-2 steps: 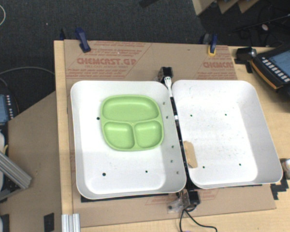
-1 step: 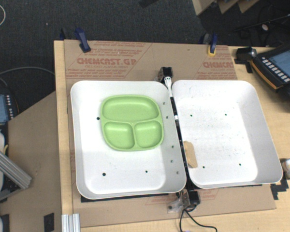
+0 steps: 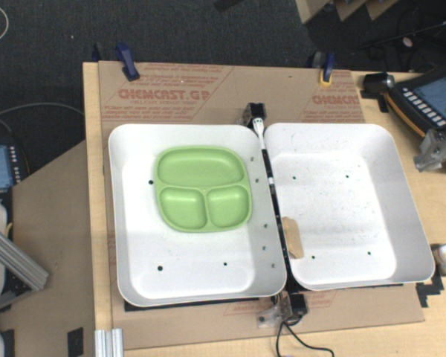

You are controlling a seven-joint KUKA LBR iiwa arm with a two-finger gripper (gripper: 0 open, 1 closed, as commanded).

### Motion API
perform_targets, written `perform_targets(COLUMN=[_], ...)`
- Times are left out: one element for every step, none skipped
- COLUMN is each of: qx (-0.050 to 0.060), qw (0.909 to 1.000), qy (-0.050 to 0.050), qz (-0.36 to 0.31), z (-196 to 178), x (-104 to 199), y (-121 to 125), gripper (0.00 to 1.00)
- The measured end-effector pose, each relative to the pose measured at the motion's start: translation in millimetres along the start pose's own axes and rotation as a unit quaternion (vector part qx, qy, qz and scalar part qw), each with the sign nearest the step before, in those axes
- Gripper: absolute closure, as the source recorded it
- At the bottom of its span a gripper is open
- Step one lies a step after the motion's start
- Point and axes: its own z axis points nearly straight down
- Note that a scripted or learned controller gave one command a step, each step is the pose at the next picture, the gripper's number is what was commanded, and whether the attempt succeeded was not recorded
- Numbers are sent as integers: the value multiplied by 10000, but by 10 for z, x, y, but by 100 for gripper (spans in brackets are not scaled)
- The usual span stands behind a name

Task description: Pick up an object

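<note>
Gripper: state cannot be told from the camera view.

Task object: one green divided plate (image 3: 203,188) lies flat, open side up, in the left bin (image 3: 137,270). It sits in the far half of that bin, apart from every wall and closer to the wall shared with the right bin (image 3: 342,199). It has three compartments: one wide one on the far side and two smaller ones side by side on the near side.

Surroundings: a tan strip (image 3: 292,238) lies at the right bin's left edge, by the seam. Both bins rest on a brown printed board (image 3: 163,91), with blue clamps (image 3: 126,60) at its far edge.
</note>
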Motion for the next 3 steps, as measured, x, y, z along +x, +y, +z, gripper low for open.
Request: perform_targets(qx=[-21, -108, -93], qw=[10000, 9999, 10000], qy=[-5, -8, -18], qz=[-13, -51, -12], z=[844, 336, 219], x=[412, 1384, 1681], y=[14, 24, 18], gripper=[100, 100, 100])
